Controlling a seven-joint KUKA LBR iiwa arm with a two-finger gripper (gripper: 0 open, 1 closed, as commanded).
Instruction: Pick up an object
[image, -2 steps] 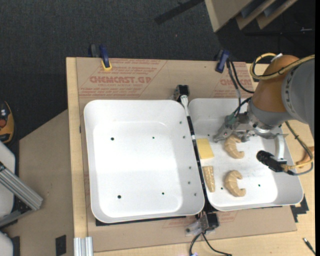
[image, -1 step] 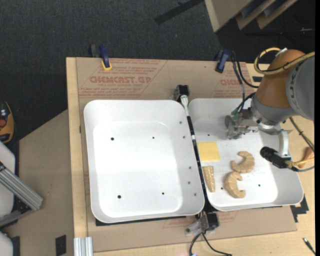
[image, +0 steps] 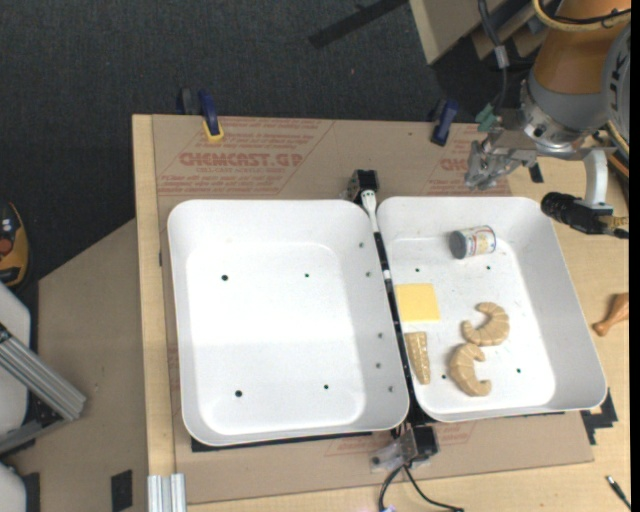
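The right bin (image: 560, 300) holds every candidate for the pick: a small grey-capped jar (image: 472, 242) lying on its side near the far wall, a flat yellow square (image: 417, 301) close to the divider, a narrow tan wedge (image: 418, 358) just below it against the bin's inner edge, and two croissant-shaped pieces (image: 487, 324) (image: 470, 369) toward the near side, close together but seemingly apart. The left bin (image: 200, 330) sits alongside, joined at the black hinge strip (image: 382, 270). Several things could spoil a grasp from here: the jar, being round and on its side, would likely roll away if the fingers land off-centre; the yellow square looks too flat to get under; the wedge hugs the wall, leaving little room for a finger on that side; and the curved pieces could be nudged into one another. The gripper (image: 488, 160) hangs above the cardboard beyond the right bin's far rim, pointing downward, with the grey wrist and orange band rising toward the upper right. It carries nothing, and whether it is spread or closed I cannot tell.
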